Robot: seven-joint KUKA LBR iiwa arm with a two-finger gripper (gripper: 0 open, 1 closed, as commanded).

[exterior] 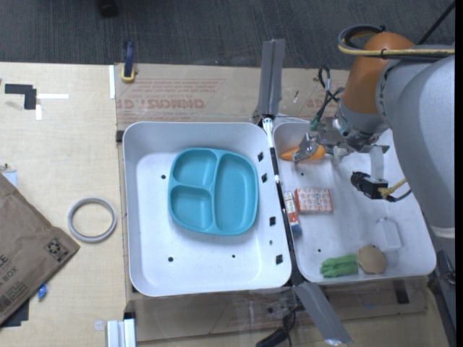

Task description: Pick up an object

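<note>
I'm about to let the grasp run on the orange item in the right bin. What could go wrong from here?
1. The orange object lies in the far corner of the right bin, close against its walls, so the gripper may strike a wall.
2. The gripper covers part of the object, so the grasp is hard to confirm.
3. The red-and-white box lies nearby; a sweep could shove it.

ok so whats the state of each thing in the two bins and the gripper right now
turquoise three-compartment plastic plate: flat in left white bin, compartments bare
orange object: lying beneath gripper
red-patterned box: lying flat
green bumpy toy: lying near front wall
round tan object: resting beside green toy
</note>
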